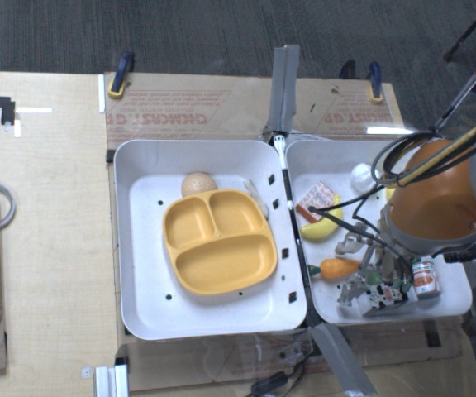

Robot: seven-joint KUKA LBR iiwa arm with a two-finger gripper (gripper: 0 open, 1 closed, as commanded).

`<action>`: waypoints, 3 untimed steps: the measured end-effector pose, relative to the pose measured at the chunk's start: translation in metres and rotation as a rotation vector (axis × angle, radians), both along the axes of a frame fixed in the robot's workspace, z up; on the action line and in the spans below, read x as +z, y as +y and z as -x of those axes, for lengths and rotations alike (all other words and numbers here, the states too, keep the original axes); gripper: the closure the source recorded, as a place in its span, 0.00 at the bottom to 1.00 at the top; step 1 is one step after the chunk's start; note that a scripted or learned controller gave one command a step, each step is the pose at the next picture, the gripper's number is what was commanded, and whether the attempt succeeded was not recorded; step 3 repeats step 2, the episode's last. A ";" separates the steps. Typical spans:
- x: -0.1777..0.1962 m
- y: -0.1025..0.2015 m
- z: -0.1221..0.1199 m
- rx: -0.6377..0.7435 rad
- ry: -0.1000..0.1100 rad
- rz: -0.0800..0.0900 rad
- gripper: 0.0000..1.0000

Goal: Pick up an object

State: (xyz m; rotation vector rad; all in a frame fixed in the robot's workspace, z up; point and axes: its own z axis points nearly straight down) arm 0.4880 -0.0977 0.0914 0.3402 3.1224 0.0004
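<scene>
My hand (376, 286) is down low in the right bin (461, 303), near its front edge, in a tangle of cables and small clutter, and from this angle I cannot tell its state or whether it has anything. Just to its left lies a small orange carrot-like toy (337, 267), with a yellow banana-shaped piece (321, 227) behind it and a red-and-white packet (318, 196) further back; a little red-labelled can (425, 278) sits just to the right of my wrist. The carrot toy looks like my nearest candidate, I judge. To do this well I should come straight down over one item, centre it, keep clear of the bin wall and the neighbouring banana piece, and close only once I am low enough to catch its middle and not its tapered end. The left bin (139, 288) carries a yellow divided plate (221, 259) with a pale round ball (197, 183) behind it.
</scene>
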 end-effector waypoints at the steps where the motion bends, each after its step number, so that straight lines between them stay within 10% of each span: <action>1: 0.009 0.000 -0.001 -0.004 -0.003 -0.001 1.00; 2: 0.158 0.032 -0.036 -0.093 -0.002 0.000 1.00; 3: 0.158 0.032 -0.036 -0.093 -0.002 0.000 1.00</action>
